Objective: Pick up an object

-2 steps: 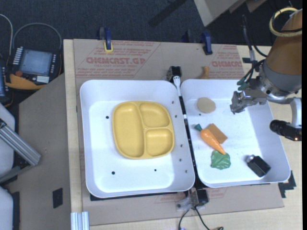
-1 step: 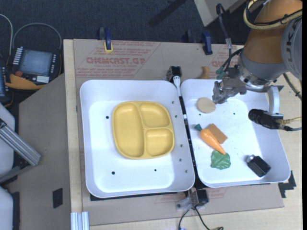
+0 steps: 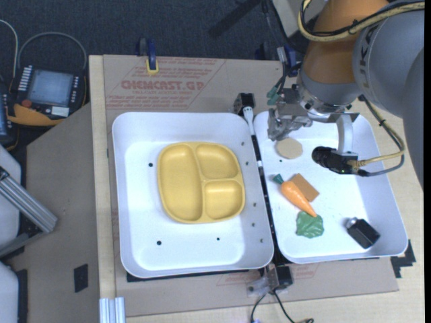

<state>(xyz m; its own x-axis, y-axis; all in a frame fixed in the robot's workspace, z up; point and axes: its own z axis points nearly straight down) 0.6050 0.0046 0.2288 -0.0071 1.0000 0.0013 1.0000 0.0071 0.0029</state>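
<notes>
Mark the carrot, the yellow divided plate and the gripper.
carrot [image 3: 296, 196]: camera view, middle of the orange body.
yellow divided plate [image 3: 180, 180]: camera view, floor of the large left compartment.
gripper [image 3: 286, 130]: camera view, midway between the fingertips.

bench [image 3: 101, 180] | cardboard sheet [image 3: 168, 79] | two white bins [image 3: 128, 200] side by side

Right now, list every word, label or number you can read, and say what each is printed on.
"CHEMCAST G P": red print on the cardboard sheet behind the bins; the last letters are uncertain.
Smaller red line beneath it: too blurred to read.
Handheld screen unit at left: nothing legible.
</notes>
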